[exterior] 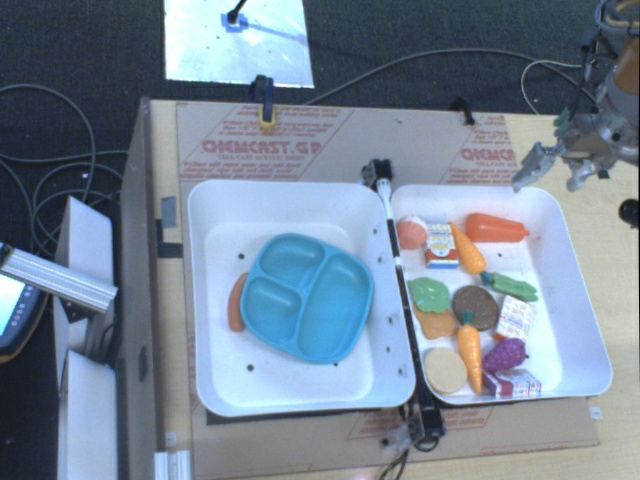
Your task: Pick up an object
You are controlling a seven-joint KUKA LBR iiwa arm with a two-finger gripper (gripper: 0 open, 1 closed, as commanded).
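Left bin (210, 268): blue sectioned plate (306, 296), with an orange sausage-shaped piece (236, 302) against its left edge. Right bin (575, 298): toy food in a loose cluster, including red pepper (495, 228), two carrots (466, 248) (470, 353), green leaf (428, 293), brown patty (477, 308), purple grapes (505, 352), small cartons (440, 245). Hand (560, 168) above the right bin's far right corner, fingers spread, gripping nothing.

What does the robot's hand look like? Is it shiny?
The gripper is pale grey metal with two stubby jaws that look slightly shiny. Thin dark cables loop around the grey arm above it. The picture is too blurry to show any markings.
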